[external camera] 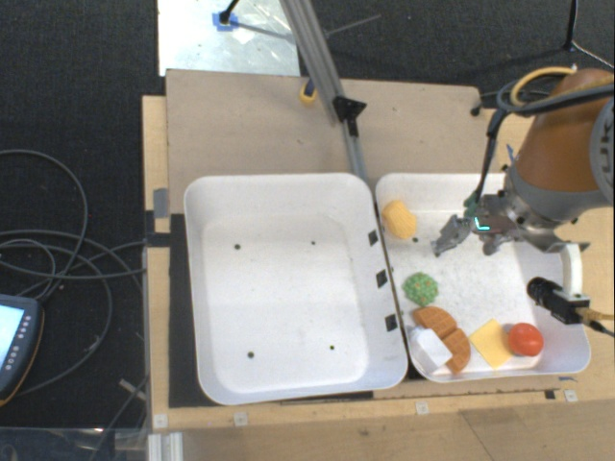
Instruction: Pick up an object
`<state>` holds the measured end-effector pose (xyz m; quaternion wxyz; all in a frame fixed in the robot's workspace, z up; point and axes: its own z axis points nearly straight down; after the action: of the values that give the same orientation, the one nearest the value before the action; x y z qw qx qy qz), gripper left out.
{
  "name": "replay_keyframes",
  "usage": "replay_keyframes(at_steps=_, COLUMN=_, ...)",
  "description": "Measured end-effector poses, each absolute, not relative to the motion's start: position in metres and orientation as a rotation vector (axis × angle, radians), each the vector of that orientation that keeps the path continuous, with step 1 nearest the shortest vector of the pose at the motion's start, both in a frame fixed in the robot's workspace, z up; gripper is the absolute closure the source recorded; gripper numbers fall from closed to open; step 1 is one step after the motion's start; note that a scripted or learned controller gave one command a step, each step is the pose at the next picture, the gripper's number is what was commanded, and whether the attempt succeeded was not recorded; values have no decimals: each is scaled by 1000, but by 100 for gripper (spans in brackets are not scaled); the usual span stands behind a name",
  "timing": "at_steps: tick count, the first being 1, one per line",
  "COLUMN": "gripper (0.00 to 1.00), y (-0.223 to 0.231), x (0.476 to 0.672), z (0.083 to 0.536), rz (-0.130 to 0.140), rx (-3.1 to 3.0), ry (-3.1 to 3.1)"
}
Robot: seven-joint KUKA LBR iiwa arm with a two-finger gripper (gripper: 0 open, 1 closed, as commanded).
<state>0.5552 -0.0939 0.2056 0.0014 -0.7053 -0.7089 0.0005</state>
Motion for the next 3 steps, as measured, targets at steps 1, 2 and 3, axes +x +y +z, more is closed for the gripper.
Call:
replay_keyframes(at_steps=1, gripper=0, y=-94, x=556, z=207, rz=-2, rx=-2219, ry=-2224)
replay_keyframes(at_steps=2, gripper=0, y=-90, x=554, z=145, rz=4, rx=-2217, ry=-2220)
replay_keyframes(at_steps=3, gripper=0, y=-89, x=553, z=93, rz=3, rx=-2218, ry=-2220)
